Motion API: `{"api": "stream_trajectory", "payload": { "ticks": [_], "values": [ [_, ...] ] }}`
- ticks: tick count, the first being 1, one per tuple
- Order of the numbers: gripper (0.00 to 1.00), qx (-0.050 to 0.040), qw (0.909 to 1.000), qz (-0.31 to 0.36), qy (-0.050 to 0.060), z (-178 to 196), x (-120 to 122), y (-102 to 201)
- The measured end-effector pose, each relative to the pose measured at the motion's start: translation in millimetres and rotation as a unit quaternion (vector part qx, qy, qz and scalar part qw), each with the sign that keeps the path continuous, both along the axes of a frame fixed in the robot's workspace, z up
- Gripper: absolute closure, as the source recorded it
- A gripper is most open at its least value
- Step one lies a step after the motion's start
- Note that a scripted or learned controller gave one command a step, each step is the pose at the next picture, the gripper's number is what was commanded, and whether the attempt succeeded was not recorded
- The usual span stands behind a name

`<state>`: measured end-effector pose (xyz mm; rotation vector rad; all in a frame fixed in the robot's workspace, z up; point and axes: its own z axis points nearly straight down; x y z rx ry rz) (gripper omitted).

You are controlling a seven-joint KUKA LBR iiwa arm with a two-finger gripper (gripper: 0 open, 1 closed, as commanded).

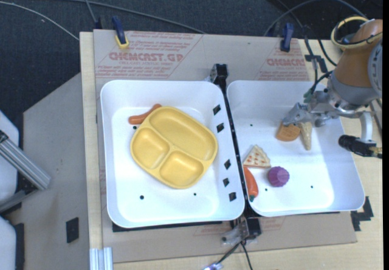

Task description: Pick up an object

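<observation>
End effector (302, 118) over bread roll (288, 132) in right bin (340, 196); grip state unclear. Risk: off-centre approach, roll squirts away.

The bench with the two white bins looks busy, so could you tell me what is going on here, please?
The arm reaches in over the right bin, with its gripper low beside a small orange-brown piece and a pale piece. I cannot tell whether it has hold of either. Nearer the front of that bin lie a waffle-like wedge, a carrot and a purple object. The left bin holds a yellow divided tray lying over an orange item.
</observation>
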<state>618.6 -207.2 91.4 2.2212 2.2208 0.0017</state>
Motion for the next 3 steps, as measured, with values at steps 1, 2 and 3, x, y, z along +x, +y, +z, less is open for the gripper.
{"api": "stream_trajectory", "payload": {
  "ticks": [1, 2, 3],
  "values": [
    [1.0, -0.0003, 1.0, 0.001, -0.005, 16.9, 3.3, 0.3],
    [1.0, -0.001, 1.0, 0.001, -0.002, 61.2, 7.1, 1.7],
    [1.0, -0.0013, 1.0, 0.0, -0.002, 109.6, 1.6, -2.9]
  ]
}}
